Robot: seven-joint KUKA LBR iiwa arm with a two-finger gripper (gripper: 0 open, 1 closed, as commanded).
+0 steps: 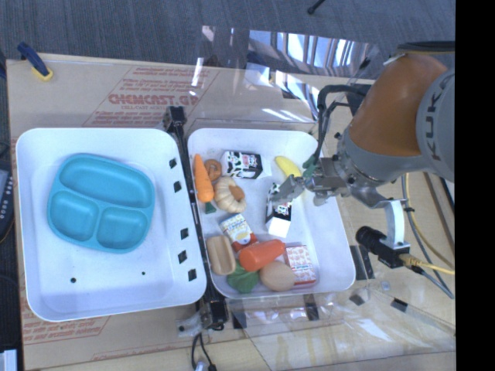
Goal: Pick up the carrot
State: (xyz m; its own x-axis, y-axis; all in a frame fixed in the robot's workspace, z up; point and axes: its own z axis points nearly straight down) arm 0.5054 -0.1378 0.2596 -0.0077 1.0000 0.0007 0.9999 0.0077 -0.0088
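The carrot (203, 177) is a slim orange piece with a green end. It lies along the left wall of the right bin (334, 238), near its far left corner, beside a tan croissant (229, 195). My gripper (284, 195) hangs over the middle right of that bin, just above a small black-and-white carton (278, 221). It is about a hand's width to the right of the carrot and apart from it. Nothing from the bin is visibly raised.
The right bin also holds a cow-patterned carton (242, 164), a yellow banana (288, 165), a thick orange-red piece (261, 253), a bread roll (220, 254), a potato (277, 276) and small packets. A blue divided plate (100, 201) sits in the left bin (46, 292).
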